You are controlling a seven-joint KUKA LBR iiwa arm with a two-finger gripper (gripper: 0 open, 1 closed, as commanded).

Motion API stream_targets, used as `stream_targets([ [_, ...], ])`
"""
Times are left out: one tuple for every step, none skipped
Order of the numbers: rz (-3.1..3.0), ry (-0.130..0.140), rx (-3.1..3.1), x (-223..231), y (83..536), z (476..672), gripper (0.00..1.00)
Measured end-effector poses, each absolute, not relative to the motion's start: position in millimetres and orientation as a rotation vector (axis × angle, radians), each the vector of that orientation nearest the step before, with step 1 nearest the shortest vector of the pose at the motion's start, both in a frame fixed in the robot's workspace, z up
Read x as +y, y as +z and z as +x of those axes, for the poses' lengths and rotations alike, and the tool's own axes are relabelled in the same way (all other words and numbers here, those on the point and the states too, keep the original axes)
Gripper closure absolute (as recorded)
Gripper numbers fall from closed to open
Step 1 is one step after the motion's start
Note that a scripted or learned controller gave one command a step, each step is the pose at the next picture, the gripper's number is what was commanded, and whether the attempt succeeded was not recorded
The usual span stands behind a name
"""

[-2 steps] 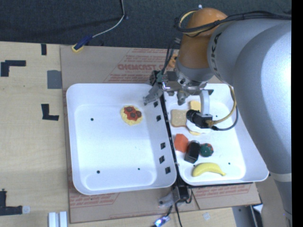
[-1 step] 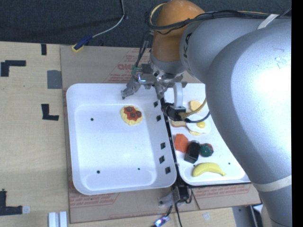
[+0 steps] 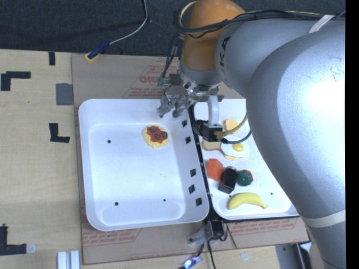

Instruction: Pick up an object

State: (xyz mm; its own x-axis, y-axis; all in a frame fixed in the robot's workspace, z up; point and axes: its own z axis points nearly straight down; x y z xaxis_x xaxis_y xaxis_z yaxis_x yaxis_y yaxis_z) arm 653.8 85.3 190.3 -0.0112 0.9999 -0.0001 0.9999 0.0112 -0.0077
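Observation:
A small toy pizza [image 3: 156, 136], yellow with red topping, lies in the left bin [image 3: 112, 167] near its far right part. My gripper [image 3: 171, 106] hangs over the far rim of that bin, just above and to the right of the pizza. Nothing shows between its fingers. In the right bin [image 3: 275, 206] lie a yellow banana [image 3: 247, 201], an orange wedge [image 3: 214, 168], a black block [image 3: 227, 180], a green and red ball [image 3: 244, 177], a fried egg [image 3: 234, 149] and a tan piece [image 3: 211, 145].
The grey arm [image 3: 291, 94] covers most of the right bin's far half. The divider between the bins [image 3: 193, 161] runs just right of the pizza. A cable [image 3: 120, 38] with a blue and yellow end lies on the cardboard behind the bins.

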Motion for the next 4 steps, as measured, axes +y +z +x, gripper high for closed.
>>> stream_targets([
  [-2.215,0.004,-2.227,127.4,283.3,668.3,1.0],
  [-2.214,0.011,-2.224,137.3,245.3,667.3,1.0],
  [-2.214,0.012,-2.224,136.1,212.9,667.2,1.0],
  [-2.214,0.006,-2.227,156.1,209.8,667.6,1.0],
])
